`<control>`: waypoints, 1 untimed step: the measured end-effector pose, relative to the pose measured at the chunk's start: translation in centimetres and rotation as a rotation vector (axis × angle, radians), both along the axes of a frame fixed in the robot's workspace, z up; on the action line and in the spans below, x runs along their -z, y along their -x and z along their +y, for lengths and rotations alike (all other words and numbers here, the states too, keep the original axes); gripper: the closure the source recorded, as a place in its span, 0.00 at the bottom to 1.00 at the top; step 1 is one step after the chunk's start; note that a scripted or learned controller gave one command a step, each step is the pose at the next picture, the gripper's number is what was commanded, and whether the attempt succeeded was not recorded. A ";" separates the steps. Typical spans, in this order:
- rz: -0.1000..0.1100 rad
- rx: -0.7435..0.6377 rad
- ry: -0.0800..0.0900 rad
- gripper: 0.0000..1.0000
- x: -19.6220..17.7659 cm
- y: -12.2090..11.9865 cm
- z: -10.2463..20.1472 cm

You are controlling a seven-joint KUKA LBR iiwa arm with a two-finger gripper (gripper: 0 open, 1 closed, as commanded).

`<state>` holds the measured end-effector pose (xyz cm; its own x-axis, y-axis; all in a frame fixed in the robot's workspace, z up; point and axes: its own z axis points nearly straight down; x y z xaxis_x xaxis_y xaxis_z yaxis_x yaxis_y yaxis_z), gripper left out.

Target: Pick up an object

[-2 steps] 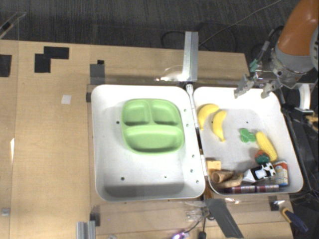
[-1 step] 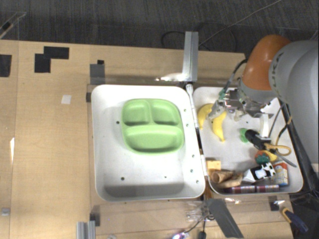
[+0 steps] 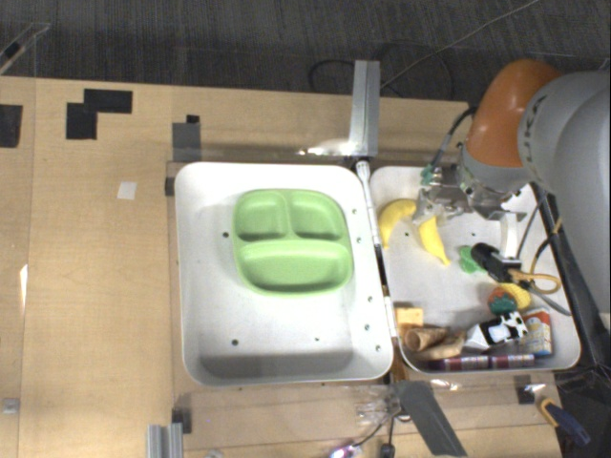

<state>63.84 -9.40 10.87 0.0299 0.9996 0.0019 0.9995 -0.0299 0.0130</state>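
The wooden counter carried two bins. The left white bin had a green three-section plastic plate in it, and the grey arm with the orange band reached into the right white bin. The claw hung just above a small yellow plastic-looking banana near the bin's far-left corner. Honestly couldn't tell how wide the claw was spread, and nothing looked held. I'd guess the banana was light, stiff and a bit slick, so pinching across its thick middle seemed safest. A pile of small mixed toys sat along the near edge.
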 end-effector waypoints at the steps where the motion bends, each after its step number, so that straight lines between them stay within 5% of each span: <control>1: 0.006 -0.076 0.002 1.00 -11.2 0.9 2.9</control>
<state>62.97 -6.51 22.05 -0.0463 0.9989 0.0001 0.9989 0.0463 0.0071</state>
